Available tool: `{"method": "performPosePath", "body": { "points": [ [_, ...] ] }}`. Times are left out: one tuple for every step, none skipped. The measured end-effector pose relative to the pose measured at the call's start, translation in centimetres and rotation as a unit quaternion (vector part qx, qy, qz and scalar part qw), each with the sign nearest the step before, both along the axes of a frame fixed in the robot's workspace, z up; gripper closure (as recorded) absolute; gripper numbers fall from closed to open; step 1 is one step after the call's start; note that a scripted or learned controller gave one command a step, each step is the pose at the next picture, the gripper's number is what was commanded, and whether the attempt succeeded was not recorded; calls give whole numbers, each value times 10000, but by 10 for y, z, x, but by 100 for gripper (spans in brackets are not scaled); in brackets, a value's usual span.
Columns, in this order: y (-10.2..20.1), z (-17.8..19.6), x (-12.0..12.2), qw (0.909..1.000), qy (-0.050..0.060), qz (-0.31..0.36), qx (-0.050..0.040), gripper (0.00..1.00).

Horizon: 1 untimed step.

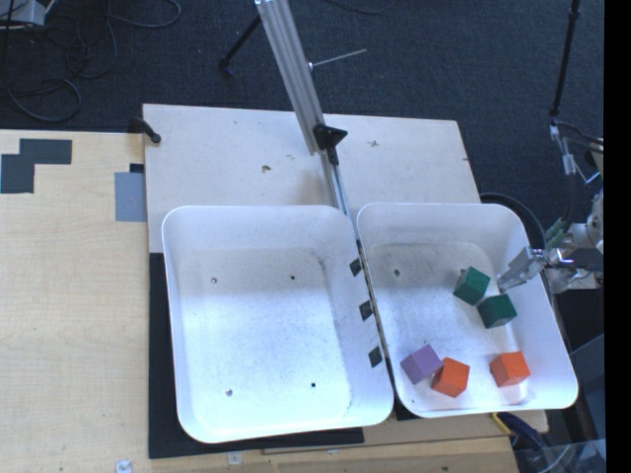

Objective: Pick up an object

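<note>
A: Where are the objects to pick from?

B: All in the right bin (434, 220). Two green cubes sit near its right wall, one (472, 285) just above the other (496, 310), nearly touching. Along the front edge lie a purple cube (422, 363) touching an orange cube (451, 376), and another orange cube (510, 369) near the front right corner. The left bin (197, 227) has nothing in it.

A: And the gripper?

B: The gripper (518, 269) sits over the right wall, its tip just beside the two green cubes. Whether the fingers are apart or closed, I cannot tell; nothing shows between them.

A: What might go wrong?

B: I'd judge the green pair too crowded: a finger could land on one cube or shove both apart. So close to the wall, a finger could also strike the rim.
</note>
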State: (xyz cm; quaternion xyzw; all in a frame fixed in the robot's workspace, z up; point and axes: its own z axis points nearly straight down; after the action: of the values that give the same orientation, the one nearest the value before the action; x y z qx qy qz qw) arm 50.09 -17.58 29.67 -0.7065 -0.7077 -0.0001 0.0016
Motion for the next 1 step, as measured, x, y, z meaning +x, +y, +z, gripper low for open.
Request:
{"method": "performPosePath", "body": {
  "points": [
    [21, -27, 34, 10000, 15, 5, -1, 0]
  ]
}}
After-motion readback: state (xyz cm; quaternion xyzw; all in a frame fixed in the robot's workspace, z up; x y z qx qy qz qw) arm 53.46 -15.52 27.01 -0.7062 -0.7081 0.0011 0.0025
